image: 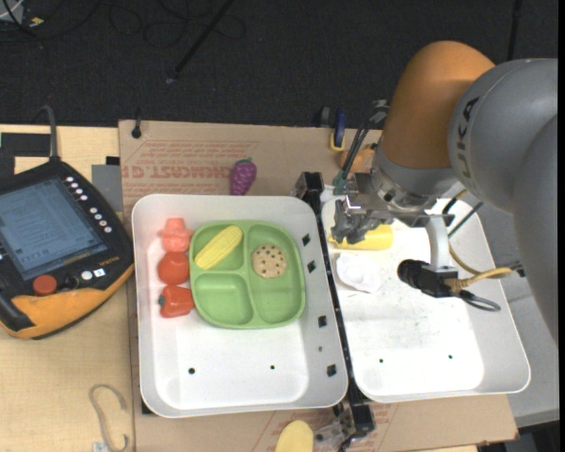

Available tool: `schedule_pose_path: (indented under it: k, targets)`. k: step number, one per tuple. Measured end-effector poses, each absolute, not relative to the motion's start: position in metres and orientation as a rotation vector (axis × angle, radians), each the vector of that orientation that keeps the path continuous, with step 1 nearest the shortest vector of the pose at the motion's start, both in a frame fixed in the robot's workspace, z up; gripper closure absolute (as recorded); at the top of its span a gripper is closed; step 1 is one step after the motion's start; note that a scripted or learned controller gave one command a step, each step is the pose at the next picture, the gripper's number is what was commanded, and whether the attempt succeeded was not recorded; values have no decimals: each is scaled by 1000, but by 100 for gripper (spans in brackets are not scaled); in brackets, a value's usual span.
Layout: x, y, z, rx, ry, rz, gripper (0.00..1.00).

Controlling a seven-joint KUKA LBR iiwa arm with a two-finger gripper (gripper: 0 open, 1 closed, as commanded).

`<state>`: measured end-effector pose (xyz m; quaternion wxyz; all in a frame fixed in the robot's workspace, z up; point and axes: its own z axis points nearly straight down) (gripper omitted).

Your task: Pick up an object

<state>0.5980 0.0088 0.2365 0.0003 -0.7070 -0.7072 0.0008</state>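
A yellow toy (295, 435) lies on the table's (56, 384) near edge. In the right bin (490, 370), the jaws (350, 220) hang over a yellow block (369, 240); their state I cannot tell.

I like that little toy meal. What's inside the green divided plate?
The green divided plate holds a yellow toy corn cob in its upper-left section and a round speckled cookie in its upper-right one. Whatever lies beneath those two is hidden.
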Motion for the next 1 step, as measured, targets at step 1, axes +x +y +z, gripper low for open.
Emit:
schedule_pose_path:
  k: [1]
  targets:
    - [600,11,216,-2218,-2221,6,100]
